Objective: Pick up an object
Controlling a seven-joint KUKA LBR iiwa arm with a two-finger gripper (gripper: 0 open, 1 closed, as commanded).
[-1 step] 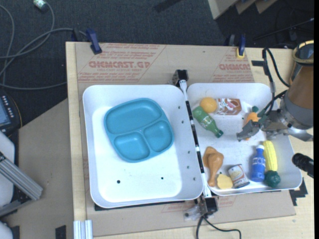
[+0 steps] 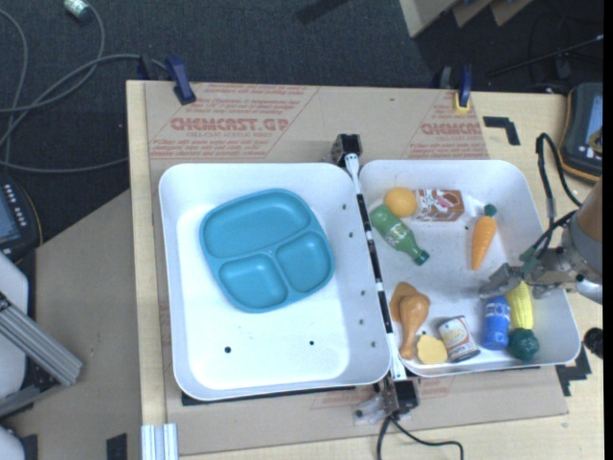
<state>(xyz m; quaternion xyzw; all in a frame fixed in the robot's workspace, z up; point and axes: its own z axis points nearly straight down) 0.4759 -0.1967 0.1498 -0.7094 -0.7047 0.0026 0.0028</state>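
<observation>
Hovering with fingers spread open, the metal claw (image 2: 514, 278) is reaching just above the small, rigid, probably slippery yellow plastic corn cob (image 2: 520, 306), best pinched mid-length.

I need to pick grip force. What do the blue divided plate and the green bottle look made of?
Blue divided plate: likely moulded plastic with a matte, even colour and soft rounded ridges. Green bottle: probably toy plastic, slightly glossy with a pale highlight.
</observation>
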